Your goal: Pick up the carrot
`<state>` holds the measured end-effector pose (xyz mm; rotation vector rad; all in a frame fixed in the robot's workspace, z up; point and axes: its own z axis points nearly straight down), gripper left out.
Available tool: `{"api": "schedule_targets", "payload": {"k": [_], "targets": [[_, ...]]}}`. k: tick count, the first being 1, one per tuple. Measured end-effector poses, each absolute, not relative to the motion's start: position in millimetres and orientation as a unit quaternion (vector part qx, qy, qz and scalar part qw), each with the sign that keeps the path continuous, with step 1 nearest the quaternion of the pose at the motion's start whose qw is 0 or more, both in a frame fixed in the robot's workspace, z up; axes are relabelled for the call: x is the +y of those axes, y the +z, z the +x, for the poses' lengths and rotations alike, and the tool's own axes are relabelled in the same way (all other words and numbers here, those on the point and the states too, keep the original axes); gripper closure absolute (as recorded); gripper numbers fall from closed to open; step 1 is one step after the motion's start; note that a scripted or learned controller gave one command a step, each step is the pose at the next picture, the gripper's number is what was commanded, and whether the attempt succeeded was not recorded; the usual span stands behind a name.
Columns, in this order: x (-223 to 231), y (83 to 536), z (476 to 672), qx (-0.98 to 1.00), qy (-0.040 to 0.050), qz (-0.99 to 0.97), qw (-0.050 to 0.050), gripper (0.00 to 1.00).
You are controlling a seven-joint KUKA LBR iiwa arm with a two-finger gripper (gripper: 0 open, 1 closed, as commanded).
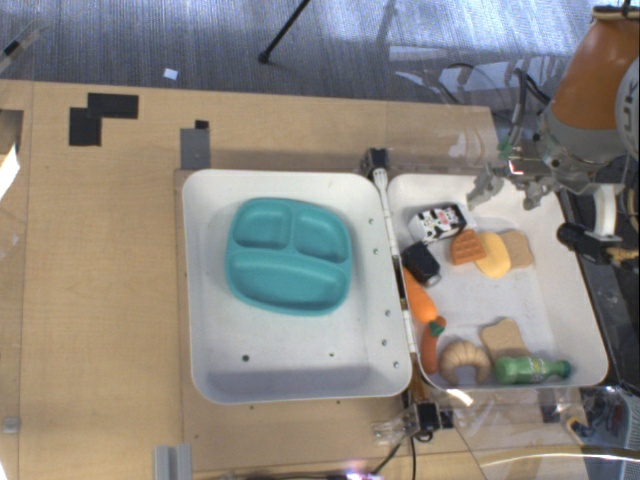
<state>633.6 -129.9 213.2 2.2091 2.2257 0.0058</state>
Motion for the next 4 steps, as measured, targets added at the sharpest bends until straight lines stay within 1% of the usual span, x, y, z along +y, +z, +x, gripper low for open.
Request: {"api": "schedule_targets", "payload": {"k": [1,2,3,4], "targets": [[-114,140,584.8,0.783,0.0003,0.622,0.000,0.00],[-177,91,612.9,0.782,0.0049,0.624,0.009,0.00],[-176,105,617.0,0.784,0.0062,0.621,0.016,1.00],[-122,188,671.5,0.717,0.0053,0.698,0.006,1.00]]}}
